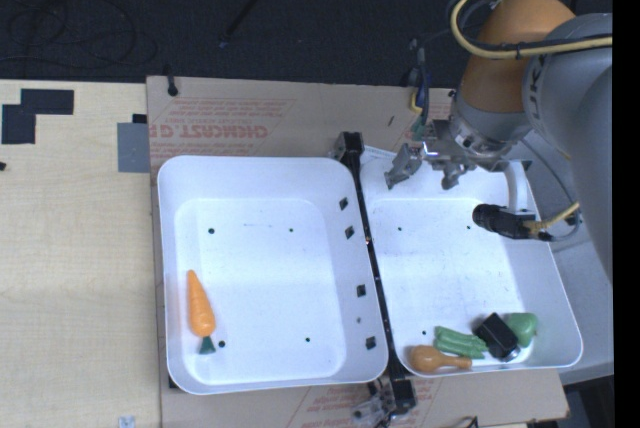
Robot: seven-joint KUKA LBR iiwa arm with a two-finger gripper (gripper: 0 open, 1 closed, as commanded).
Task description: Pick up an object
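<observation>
Bench [70,246]: pale wood surface, filling the left and lower frame.
Cardboard sheet [260,121]: lies flat on the bench, red print showing, under both bins.
Left bin [175,216]: white, centre-left of frame.
Right bin [560,301]: white, touching the left bin along the black clips.

Toy objects lay scattered across the two white bins.
An orange plastic carrot with a green stub [200,307] lay lengthwise near the left bin's front left corner. In the right bin's front corner clustered a green pea pod [459,342], an orange-tan pear-shaped piece [436,359], a black block [496,335] and a green rounded piece [522,324], the block touching both green pieces.
</observation>
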